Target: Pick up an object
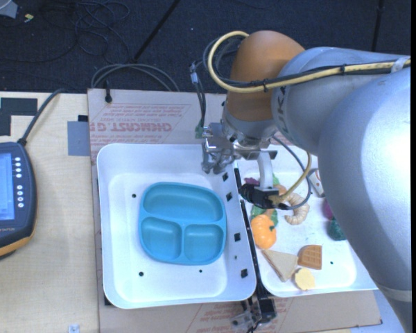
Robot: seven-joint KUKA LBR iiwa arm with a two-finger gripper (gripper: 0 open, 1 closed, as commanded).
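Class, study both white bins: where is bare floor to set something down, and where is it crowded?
Left bin: bare floor rings the blue divided plate, widest along the near and left walls. Right bin: crowded; orange fruit, tan wedge, waffle piece and shrimp cluster beside the left bin, leaving a small patch to the view's right of the waffle piece.

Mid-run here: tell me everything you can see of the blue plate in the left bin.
The blue plate is a rounded-rectangular divided dish, smooth and plastic-looking, with one wide compartment at the far side and two smaller ones nearer the camera. All three hold nothing. It lies flat, right way up, on the floor of the left bin, clear of its walls.
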